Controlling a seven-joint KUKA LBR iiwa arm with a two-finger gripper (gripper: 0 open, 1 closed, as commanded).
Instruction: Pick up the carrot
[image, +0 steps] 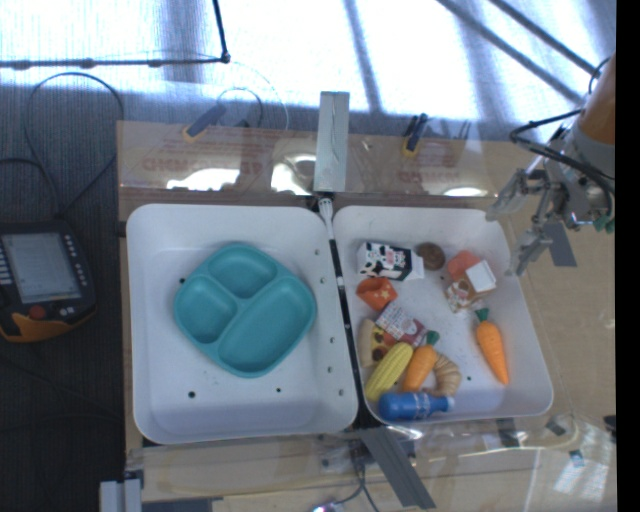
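Observation:
An orange carrot with a green top lies near the right wall of the right bin. A second, smaller carrot lies in the pile at the bin's front, between a corn cob and a tan pastry. My gripper hangs over the bin's far right corner, above and behind the right-hand carrot and well apart from it. Its fingers are spread open with nothing between them.
The right bin also holds a black-and-white carton, a red pepper, a red-and-white packet, a brown piece and a blue bottle. A teal divided plate lies in the left bin.

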